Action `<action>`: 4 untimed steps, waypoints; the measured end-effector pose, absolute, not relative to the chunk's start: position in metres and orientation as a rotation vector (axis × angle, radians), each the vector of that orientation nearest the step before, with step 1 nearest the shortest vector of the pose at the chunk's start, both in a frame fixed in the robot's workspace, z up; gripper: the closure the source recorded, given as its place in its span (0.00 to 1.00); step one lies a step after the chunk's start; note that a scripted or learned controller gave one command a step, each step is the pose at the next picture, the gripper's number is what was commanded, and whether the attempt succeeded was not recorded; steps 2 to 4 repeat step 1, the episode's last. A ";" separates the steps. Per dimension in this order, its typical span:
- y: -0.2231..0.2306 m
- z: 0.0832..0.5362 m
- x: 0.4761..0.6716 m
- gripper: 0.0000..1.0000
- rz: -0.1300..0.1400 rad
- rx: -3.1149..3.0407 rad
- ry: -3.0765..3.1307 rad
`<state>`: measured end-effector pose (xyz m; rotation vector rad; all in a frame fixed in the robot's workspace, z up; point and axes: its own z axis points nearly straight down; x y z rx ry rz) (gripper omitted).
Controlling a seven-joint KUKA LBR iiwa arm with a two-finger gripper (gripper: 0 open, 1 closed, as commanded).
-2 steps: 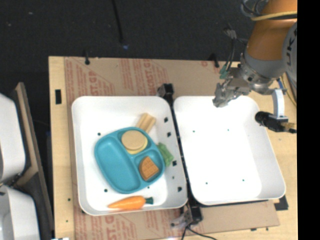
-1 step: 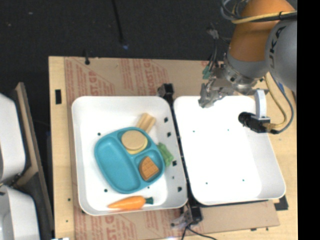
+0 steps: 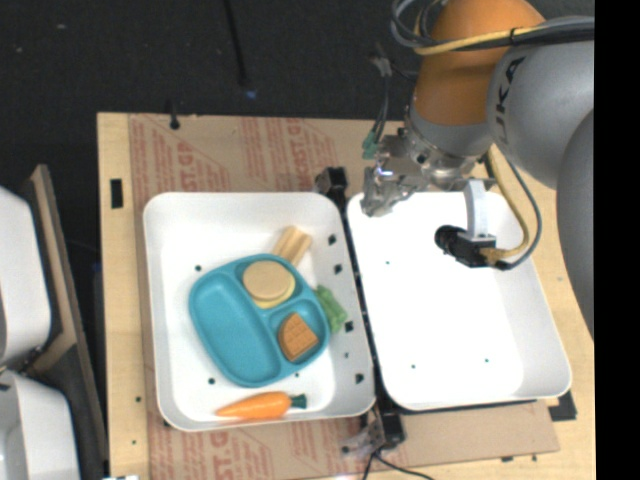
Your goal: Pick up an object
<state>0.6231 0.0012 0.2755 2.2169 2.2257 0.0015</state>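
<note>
The left bin (image 3: 170, 238) holds a blue divided tray (image 3: 230, 338). A round tan biscuit (image 3: 270, 281) and a brown waffle-like piece (image 3: 298, 337) lie in the tray's compartments. A pale wooden block (image 3: 293, 243) rests just beyond the tray. A green piece (image 3: 331, 311) pokes out at the tray's right side. An orange carrot (image 3: 257, 405) lies near the bin's front edge. My gripper (image 3: 378, 200) hangs over the far left corner of the right bin (image 3: 450, 328), close to the wall between the bins. I see nothing between its fingers.
The grey arm with its orange band (image 3: 470, 48) comes in from the upper right, with a black cable fitting (image 3: 462, 245) over the right bin. Both bins sit on a cardboard-covered bench (image 3: 230, 158). White boxes (image 3: 25, 268) stand at the far left.
</note>
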 end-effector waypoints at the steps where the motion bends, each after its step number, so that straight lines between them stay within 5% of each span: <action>1: 0.048 0.257 0.610 1.00 0.000 2.218 2.226; 4: 0.048 0.257 0.610 1.00 0.000 2.218 2.226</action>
